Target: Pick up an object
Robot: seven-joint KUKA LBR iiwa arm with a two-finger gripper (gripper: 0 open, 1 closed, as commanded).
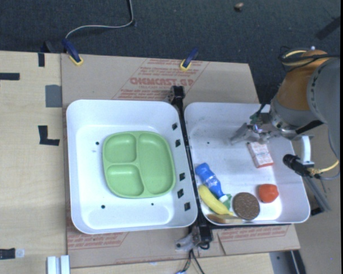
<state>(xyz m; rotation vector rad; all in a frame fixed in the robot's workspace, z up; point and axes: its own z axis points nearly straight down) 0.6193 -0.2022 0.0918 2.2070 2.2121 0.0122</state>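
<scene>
In the upper part of the right bin (217, 114) my gripper (248, 133) hangs low, its fingers spread open and nothing between them. A small white packet with a red end (260, 154) lies just below and to the right of the fingertips, apart from them. Farther toward the front of this bin lie a blue bottle (208, 180), a yellow banana (212, 201), a brown round disc (246, 205) and a red ball-like object (268, 193).
The left bin (83, 119) holds a green divided plate (139, 164). A black divider with clips (183, 153) runs between the bins. The grey arm with its orange band (294, 90) comes in over the right bin's far right corner.
</scene>
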